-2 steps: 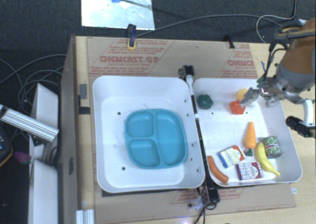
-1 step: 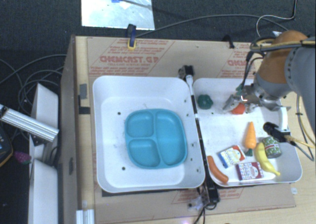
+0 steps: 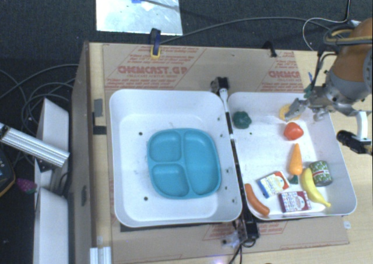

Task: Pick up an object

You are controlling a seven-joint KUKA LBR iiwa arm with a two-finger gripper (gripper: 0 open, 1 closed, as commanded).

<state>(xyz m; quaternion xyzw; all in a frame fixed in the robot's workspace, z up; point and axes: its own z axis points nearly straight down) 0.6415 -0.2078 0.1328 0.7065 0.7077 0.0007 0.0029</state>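
The right bin [image 3: 341, 158] holds several toy foods. A dark green lump [image 3: 241, 119] lies at its far left corner and a red tomato [image 3: 293, 131] sits near the far side. Toward the front lie an orange carrot [image 3: 296, 159], a yellow banana [image 3: 313, 186], a green can [image 3: 320, 173], a small white carton [image 3: 273, 183], a red box [image 3: 293, 201] and a red sausage [image 3: 257, 199]. My gripper [image 3: 308, 108] hangs over the bin's far right corner, open, with nothing between its fingers. A small yellow piece [image 3: 285, 112] lies just left of it.
The left bin [image 3: 131, 140] holds a blue divided plate [image 3: 183, 161]. A black clip [image 3: 221, 85] sits on the ridge between the bins. Cables run across the bench at the back and the left.
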